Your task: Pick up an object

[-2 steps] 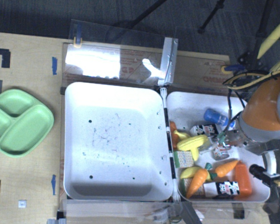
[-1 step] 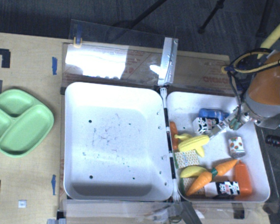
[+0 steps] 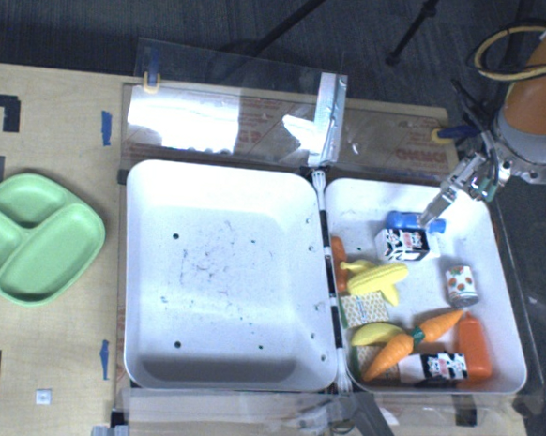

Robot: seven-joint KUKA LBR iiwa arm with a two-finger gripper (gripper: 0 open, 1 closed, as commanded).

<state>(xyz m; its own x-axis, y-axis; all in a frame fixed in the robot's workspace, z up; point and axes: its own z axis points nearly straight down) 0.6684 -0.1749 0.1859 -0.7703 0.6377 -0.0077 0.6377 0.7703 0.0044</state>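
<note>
Just beside claw (image 3: pixel 435 212), small blue block (image 3: pixel 404 220)

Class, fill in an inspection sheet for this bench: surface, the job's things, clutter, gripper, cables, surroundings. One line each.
Surface: wooden bench bearing two white bins; left bin shows scuff marks.
Job's things: right bin holds a blue object, cow-print carton, small can, yellow banana, two carrots, orange bottle and more, crowded together.
Clutter: green divided plate left of the bins; clear panel behind them.
Gripper: gripper above the blue object; grip not discernible.
Cables: yellow loop near the arm.
Surroundings: dark floor, black stand legs.
</note>
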